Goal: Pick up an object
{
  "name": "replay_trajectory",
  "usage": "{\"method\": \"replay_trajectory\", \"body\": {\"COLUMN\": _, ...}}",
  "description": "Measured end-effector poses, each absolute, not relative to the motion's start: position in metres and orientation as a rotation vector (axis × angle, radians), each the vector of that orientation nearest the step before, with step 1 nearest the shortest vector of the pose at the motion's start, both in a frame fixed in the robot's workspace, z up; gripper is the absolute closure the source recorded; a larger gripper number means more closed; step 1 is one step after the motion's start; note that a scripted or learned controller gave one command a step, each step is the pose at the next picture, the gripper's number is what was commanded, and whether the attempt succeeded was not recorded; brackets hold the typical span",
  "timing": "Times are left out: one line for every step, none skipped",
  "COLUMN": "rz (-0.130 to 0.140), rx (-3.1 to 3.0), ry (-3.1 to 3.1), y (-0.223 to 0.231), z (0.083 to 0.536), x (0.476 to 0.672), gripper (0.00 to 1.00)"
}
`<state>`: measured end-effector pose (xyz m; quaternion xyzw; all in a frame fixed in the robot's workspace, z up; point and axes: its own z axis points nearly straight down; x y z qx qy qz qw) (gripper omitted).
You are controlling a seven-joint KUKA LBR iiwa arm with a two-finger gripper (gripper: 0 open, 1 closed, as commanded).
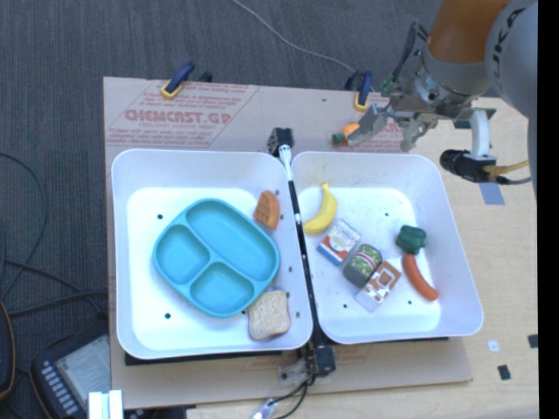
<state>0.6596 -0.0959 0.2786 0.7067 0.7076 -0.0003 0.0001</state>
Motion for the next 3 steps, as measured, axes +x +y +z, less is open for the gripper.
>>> {"method": "replay_trajectory", "body": {"rz": -0.006, "rx": 2.224, "ry": 2.223, "y": -0.123, "z": 0.108, "x": 0.667, "gripper": 0.0}}
{"method": "replay_trajectory", "body": {"rz": 0.005, "rx": 2.218, "ry": 2.215, "y": -0.096, "z": 0.088, "x": 0.617, "gripper": 0.0}}
{"method": "replay_trajectory", "body": {"rz": 0.009, "rx": 2.215, "ry": 2.214, "y": -0.096, "z": 0.1, "x": 0.619, "gripper": 1.0}}
